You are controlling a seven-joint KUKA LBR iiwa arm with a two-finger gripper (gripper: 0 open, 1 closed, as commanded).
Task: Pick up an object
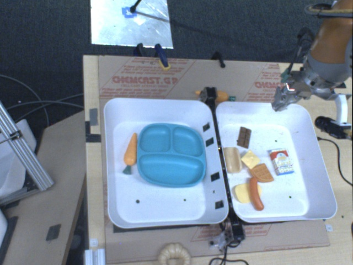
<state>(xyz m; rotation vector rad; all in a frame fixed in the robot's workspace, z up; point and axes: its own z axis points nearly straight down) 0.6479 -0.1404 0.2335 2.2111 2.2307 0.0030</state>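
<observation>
The right bin holds a brown chocolate bar, a tan bread piece, a yellow cheese wedge, an orange-brown cracker, a red-and-white carton, a pale round slice and a red sausage. In the left bin lie a blue divided plate and an orange carrot. My gripper hangs over the right bin's far edge, well above and behind the food. Nothing shows between its fingers.
A cardboard sheet lies under both bins. Blue and yellow clamps sit at its far edge. A shiny metal plate lies behind on dark carpet. An aluminium frame stands at the left.
</observation>
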